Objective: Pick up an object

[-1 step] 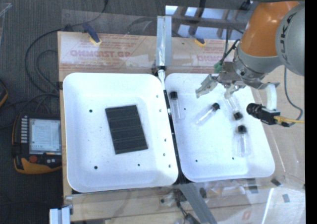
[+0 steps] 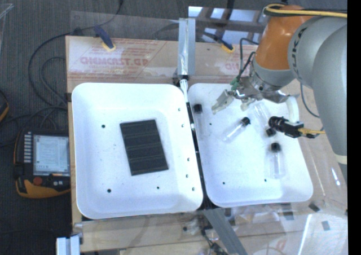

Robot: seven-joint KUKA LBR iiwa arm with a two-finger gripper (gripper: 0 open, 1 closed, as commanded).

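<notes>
While the hand (image 2: 225, 101) hangs spread open — gripping nothing — one clear vial (image 2: 236, 128) lies slantwise, perhaps black-capped end up-right.

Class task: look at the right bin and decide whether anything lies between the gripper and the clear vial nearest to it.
Nothing visible does: the gripper hangs above bare bin floor, and the clear vial lies just below-right.
</notes>
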